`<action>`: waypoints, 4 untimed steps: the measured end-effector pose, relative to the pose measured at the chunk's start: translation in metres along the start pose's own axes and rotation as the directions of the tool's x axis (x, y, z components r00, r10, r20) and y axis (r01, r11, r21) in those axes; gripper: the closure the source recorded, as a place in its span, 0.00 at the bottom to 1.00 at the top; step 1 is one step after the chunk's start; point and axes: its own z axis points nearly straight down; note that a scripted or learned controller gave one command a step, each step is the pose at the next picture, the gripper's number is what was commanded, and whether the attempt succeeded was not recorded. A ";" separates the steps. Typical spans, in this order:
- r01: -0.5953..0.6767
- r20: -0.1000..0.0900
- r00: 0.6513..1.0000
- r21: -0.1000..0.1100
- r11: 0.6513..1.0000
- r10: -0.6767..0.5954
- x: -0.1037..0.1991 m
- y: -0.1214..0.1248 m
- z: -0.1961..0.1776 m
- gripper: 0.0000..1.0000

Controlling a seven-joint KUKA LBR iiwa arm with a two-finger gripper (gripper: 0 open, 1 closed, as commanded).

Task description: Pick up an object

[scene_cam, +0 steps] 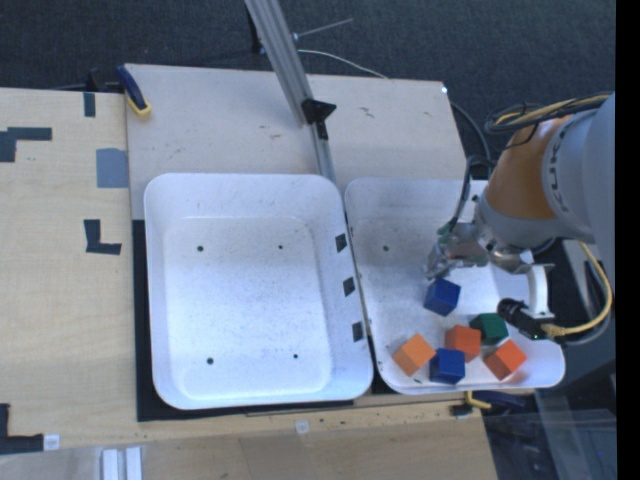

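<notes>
Gripper [443,265] in right bin [400,213], sitting directly over 1 blue cube [442,297]; can't tell grip state. Lower right of frame: 3 orange cubes [413,353], 1 more blue [448,366], 1 green [490,326]. 6 cubes total.

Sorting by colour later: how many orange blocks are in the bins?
3, all in the right bin: orange block at left, one in the middle, one at right. Others may be hidden.

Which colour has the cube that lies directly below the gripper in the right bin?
Blue. The cube shows clearly in the camera view, just under the gripper.
</notes>
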 end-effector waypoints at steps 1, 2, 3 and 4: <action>0.000 0.000 1.000 0.001 1.000 0.000 0.000 0.000 0.000 0.00; -0.002 0.002 1.000 -0.003 1.000 0.002 0.009 -0.040 0.009 0.00; -0.002 0.001 1.000 -0.003 1.000 0.002 0.009 -0.039 0.009 0.00; -0.001 0.000 1.000 -0.001 1.000 0.001 0.009 -0.040 0.000 1.00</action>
